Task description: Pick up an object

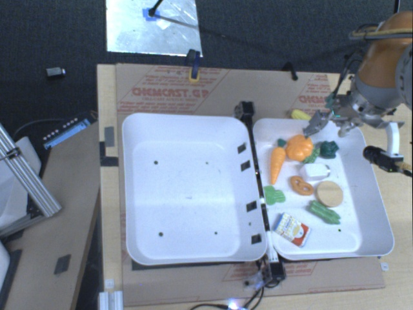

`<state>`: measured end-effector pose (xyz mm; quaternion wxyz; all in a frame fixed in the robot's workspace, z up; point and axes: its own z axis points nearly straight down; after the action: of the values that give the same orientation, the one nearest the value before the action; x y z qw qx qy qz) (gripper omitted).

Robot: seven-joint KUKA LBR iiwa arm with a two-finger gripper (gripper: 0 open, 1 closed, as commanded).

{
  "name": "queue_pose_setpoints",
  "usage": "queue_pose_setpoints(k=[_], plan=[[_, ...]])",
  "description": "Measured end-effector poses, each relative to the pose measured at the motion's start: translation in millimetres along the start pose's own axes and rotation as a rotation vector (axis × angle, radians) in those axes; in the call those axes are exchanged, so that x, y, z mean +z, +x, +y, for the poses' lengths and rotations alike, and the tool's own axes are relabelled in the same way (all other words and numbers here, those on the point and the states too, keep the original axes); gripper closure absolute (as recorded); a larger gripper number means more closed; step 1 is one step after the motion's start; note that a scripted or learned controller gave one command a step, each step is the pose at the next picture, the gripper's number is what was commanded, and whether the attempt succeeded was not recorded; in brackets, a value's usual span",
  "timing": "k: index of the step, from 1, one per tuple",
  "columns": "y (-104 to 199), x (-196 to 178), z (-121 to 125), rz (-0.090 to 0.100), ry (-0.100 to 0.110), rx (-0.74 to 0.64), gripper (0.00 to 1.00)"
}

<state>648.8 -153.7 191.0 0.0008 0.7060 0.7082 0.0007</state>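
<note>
Just below end effector [326, 123]: orange pumpkin [299, 148]

Items I cannot fully read from my station:

1. Arm [387, 50]: cut off by the right and top edges; I see the orange band and the wrist.
2. Gripper [329, 124]: blurred; opening not readable.
3. Dark green piece [329, 149]: partly hidden behind the orange pumpkin-like toy [299, 147]; kind not identifiable.
4. Small packet [292, 229]: print too small to read.
5. Yellow item [299, 115] on the bench [213, 86], just behind the right bin's [377, 237] rim: partly covered by the gripper, shape unclear.
6. Metal frame [26, 179]: cut by the left edge.
7. Cables [258, 279] at the bins' front junction: too small to make out.
</note>
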Motion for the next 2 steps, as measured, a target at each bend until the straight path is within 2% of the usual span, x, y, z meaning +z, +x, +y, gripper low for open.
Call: queue_pose_setpoints(k=[1,2], plan=[[71.8,96.5,19.3,0.004,0.006,-0.007,0.00],[63.2,79.4,-55.3,0.001,0.006,0.003,0.00]])
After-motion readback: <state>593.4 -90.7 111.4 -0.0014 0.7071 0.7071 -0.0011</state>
